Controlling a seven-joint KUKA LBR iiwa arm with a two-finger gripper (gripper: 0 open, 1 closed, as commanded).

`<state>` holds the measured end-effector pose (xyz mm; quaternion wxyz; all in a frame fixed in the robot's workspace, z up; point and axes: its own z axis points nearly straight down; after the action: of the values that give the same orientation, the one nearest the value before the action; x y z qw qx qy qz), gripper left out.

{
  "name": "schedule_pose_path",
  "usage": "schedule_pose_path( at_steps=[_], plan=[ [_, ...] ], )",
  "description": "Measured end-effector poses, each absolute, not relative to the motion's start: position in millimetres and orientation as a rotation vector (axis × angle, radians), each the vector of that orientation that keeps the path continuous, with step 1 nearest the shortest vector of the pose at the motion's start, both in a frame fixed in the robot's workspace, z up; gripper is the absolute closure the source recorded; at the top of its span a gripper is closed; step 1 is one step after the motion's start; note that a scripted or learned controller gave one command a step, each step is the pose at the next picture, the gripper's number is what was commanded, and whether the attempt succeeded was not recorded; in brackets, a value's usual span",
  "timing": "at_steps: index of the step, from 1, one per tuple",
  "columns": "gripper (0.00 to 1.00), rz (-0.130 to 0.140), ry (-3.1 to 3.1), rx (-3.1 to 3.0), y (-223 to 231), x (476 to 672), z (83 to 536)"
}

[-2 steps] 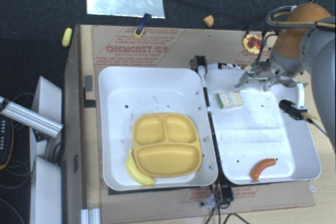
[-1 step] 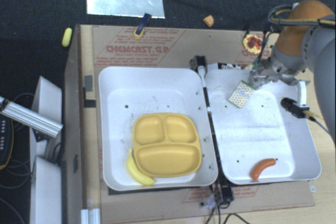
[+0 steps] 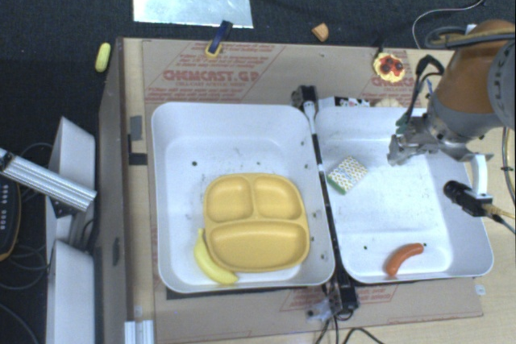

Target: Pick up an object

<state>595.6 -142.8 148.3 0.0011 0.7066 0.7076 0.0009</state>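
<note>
Two white bins sit side by side on the table (image 3: 242, 68). Left bin (image 3: 177, 133) carries a yellow divided plate (image 3: 256, 221) with a banana (image 3: 211, 263) touching its lower-left edge. Right bin (image 3: 451, 254) carries two loose items: a green-and-white checkered sponge (image 3: 347, 173) near its left wall, and an orange sausage-shaped toy (image 3: 403, 257) near its front edge.

Arm (image 3: 476, 84) reaches in from the right, wrist bent down over the right bin's upper area. Gripper (image 3: 403, 147) hangs low above the bin floor near the back wall; nothing is visible between its fingers, and whether they are spread or closed cannot be told at this resolution.

Key relation: the sponge is the nearer candidate, lying left of and slightly in front of the gripper, near but apart. Its long axis runs diagonally, upper-right to lower-left. The sausage toy lies well apart toward the front, long axis also diagonal. Judgement: a short leftward shift plus wrist rotation suits the sponge.
</note>
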Motion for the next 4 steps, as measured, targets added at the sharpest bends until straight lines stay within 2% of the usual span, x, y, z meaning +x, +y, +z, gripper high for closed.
schedule_pose_path(
  at_steps=[1, 2, 3, 4],
  plan=[
    [1.0, 0.002, 2.22, 2.219, -178, 575.7, 189],
    [1.0, 0.001, 2.22, 2.218, -207, 564.2, 218],
    [1.0, 0.0, 2.222, 2.221, -206, 557.9, 118],
    [1.0, 0.003, 2.222, 2.214, -207, 572.7, 198]
  ],
)
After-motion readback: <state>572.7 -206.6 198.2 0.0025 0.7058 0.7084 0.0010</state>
